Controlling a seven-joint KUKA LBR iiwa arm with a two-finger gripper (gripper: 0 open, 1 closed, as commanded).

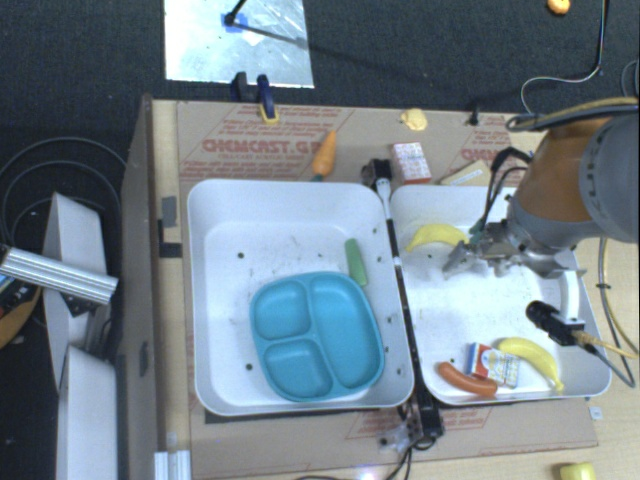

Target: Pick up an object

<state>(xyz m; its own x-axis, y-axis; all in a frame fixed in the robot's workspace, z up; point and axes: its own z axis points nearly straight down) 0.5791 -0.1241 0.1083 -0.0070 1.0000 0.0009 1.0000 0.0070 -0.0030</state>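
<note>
Over the right bin (pixel 590 373) your claw (pixel 478 253) is hovering just beside 1 banana (pixel 434 235), its opening too blurred for you to judge, while another banana (pixel 532 359) is lying near a sausage (pixel 466 379).

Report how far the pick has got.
Done: nothing lifted. The bananas, hot dog and small carton lie in the right bin. In hand: the gripper is low beside the upper banana. Left: grasp and lift.
</note>
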